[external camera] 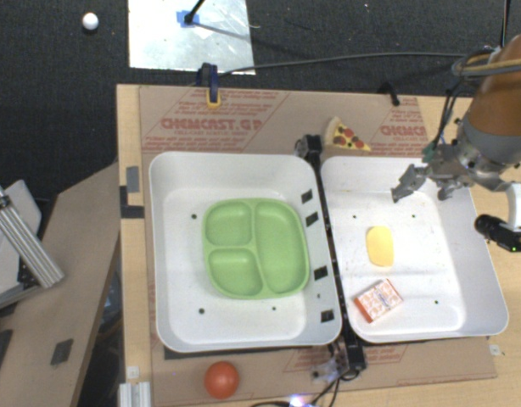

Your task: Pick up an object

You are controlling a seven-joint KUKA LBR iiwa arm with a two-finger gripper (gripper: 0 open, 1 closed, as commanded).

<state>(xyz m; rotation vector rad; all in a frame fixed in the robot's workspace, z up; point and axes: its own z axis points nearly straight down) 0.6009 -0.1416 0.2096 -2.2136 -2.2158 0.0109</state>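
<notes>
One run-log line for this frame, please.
pincer above right bin | open, holding nothing | yellow piece, red box untouched

Arm point(498, 100) reaching from right, gripper point(423, 181) low.

Gripper point(423, 179) above right bin point(481, 312), beyond yellow object point(379, 246).

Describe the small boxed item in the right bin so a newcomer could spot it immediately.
Start at the right bin, the one without the green tray. Near its front edge lies a small red-and-white box, tilted. Its neighbour, a smooth yellow oval, is plain.
</notes>
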